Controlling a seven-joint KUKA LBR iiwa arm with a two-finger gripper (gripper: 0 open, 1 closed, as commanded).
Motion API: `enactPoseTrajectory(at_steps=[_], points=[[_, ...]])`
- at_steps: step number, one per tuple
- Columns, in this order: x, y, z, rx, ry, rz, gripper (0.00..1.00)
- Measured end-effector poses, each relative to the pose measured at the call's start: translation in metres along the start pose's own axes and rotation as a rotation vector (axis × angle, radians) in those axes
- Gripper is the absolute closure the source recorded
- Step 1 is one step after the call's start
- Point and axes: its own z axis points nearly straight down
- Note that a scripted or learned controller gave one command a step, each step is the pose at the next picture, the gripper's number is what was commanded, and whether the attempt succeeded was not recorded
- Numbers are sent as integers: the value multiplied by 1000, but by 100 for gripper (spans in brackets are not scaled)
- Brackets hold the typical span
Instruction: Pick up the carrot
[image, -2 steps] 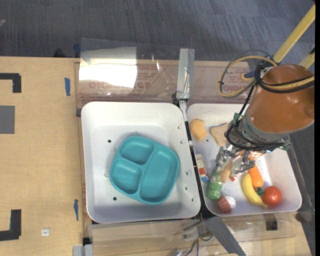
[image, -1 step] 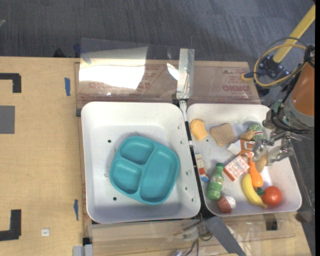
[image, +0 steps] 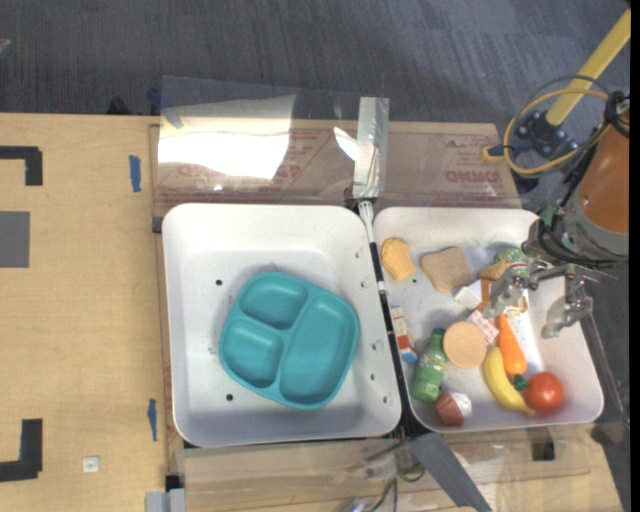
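The carrot (image: 511, 346) lies in the right bin (image: 590, 385), and you can see it slanting between the banana (image: 502, 382) and the gripper (image: 540, 297), its lower end touching the tomato's (image: 544, 391) upper left.

Starting with the biggest things: the wooden bench (image: 70, 330) runs off the left edge, so you get only part of it. The left bin (image: 190, 400) holds a teal divided plate (image: 290, 340), tilted in the view, with three compartments. The right bin is crowded, and its near right corner is cut across by dark framing. The arm (image: 605, 195) comes in from the right and is cropped by the edge, so you see only the orange band and the grey wrist.

The gripper hangs over the upper right part of that bin. Its two metal fingers stand spread apart with nothing between them; the left finger (image: 513, 287) sits just above the carrot's top, and whether it touches is hard to tell.

Smaller items: a bread slice (image: 446, 268), a yellowish bun-like piece (image: 397, 259), a round tan disc (image: 464, 344), a green item (image: 430, 372) and a small red one (image: 453, 406) whose shapes you cannot make out clearly. Things under the gripper are partly hidden.
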Motion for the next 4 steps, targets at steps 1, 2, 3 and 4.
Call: enactPoseTrajectory(at_steps=[1, 2, 3, 4], points=[[-2, 14, 120, -10, 2, 176, 0], [31, 41, 132, 10, -4, 116, 0], [26, 36, 119, 25, -12, 111, 100], [-35, -13, 46, 8, -3, 131, 100]])
